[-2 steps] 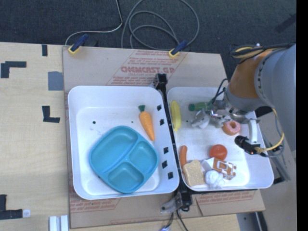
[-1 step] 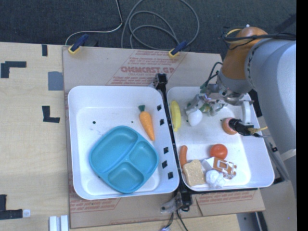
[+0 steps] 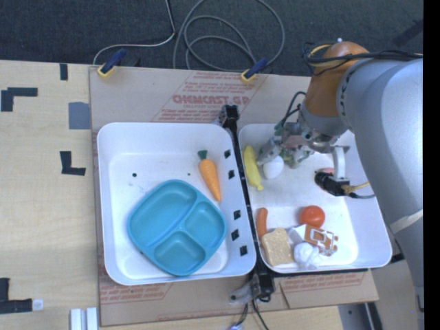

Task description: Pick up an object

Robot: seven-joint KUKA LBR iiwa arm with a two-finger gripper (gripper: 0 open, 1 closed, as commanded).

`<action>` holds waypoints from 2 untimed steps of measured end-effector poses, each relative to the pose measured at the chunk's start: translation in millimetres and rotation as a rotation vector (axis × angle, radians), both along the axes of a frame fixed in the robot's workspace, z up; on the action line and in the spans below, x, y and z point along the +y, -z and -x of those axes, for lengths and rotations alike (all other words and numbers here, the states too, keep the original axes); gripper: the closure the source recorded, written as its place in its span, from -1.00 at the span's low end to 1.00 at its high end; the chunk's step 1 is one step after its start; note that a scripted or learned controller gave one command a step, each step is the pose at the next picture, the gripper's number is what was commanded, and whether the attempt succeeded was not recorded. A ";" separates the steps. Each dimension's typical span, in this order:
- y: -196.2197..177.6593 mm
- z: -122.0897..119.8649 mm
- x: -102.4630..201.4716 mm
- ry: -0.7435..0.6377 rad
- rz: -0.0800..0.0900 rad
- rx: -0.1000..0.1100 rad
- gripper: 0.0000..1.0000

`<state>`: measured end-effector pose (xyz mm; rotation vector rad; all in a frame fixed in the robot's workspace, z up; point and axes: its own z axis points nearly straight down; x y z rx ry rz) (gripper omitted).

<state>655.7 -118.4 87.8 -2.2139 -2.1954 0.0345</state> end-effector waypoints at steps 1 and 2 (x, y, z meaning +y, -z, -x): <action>3.8 -3.5 5.6 0.005 0.020 0.009 -1.00; -3.8 -1.8 7.7 0.006 0.014 0.016 1.00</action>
